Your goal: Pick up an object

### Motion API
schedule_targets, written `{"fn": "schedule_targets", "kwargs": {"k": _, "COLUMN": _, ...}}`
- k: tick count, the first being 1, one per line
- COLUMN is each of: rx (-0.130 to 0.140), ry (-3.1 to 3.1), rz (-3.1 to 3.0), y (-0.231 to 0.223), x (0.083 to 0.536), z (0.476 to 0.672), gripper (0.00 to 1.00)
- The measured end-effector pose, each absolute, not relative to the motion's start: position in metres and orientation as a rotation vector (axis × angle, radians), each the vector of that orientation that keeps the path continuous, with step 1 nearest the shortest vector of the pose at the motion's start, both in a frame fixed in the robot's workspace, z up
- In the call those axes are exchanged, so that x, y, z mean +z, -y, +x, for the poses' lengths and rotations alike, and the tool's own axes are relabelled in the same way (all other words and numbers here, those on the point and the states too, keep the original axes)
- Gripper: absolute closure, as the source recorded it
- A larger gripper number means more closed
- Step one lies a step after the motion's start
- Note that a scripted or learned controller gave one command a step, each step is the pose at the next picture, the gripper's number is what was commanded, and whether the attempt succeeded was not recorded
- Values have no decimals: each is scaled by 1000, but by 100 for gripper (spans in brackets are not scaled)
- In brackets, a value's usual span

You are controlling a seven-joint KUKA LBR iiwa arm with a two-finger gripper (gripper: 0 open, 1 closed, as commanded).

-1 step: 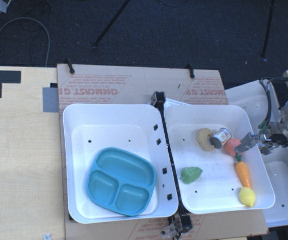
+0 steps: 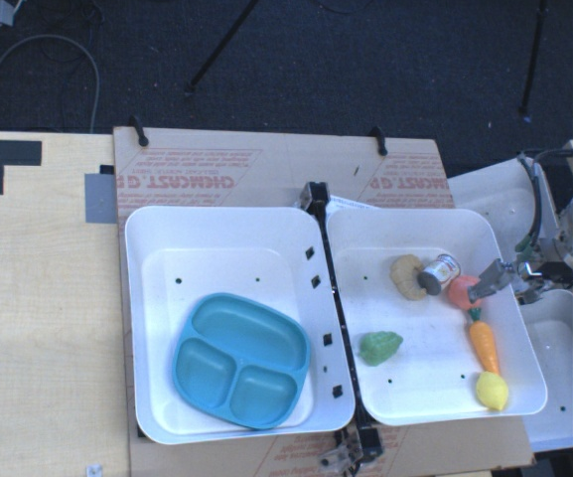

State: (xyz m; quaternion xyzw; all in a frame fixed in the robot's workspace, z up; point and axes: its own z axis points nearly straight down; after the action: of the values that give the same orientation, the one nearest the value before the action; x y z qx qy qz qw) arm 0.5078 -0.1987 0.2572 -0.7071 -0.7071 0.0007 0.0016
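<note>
1. Progress so far, as I'm reading it: nothing is getting lifted yet, so the whole pick is still waiting to happen.
2. Going left to right, the left bin (image 2: 157, 229) is holding just a blue divided plate (image 2: 241, 360), lying flat toward its front.
3. The right bin (image 2: 405, 225) is holding the candidates: a green lump (image 2: 380, 346) near the divider, a tan round thing (image 2: 404, 275) touching a small can (image 2: 437, 270) lying on its side, then a pinkish-red piece (image 2: 460, 291), a toy carrot (image 2: 484, 347) and a lemon (image 2: 493, 392) in the front right corner.
4. The gripper (image 2: 492, 276) is reaching in over the right wall, hanging just beside the pinkish-red piece. Honestly can't tell if its fingers are apart or together.
5. Room-wise, the green lump is sitting in the open, while the carrot and lemon are hugging the wall, looking tighter.
</note>
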Motion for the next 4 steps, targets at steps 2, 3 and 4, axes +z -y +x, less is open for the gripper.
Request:
{"fn": "schedule_targets", "kwargs": {"k": 2, "rx": 4, "ry": 2215, "rz": -2218, "y": 188, "x": 149, "z": 505, "gripper": 0}}
{"fn": "schedule_targets", "kwargs": {"k": 3, "rx": 3, "ry": 2216, "rz": -2218, "y": 180, "x": 92, "z": 512, "gripper": 0}}
{"fn": "schedule_targets", "kwargs": {"k": 4, "rx": 3, "ry": 2210, "rz": -2226, "y": 182, "x": 105, "z": 511, "gripper": 100}}
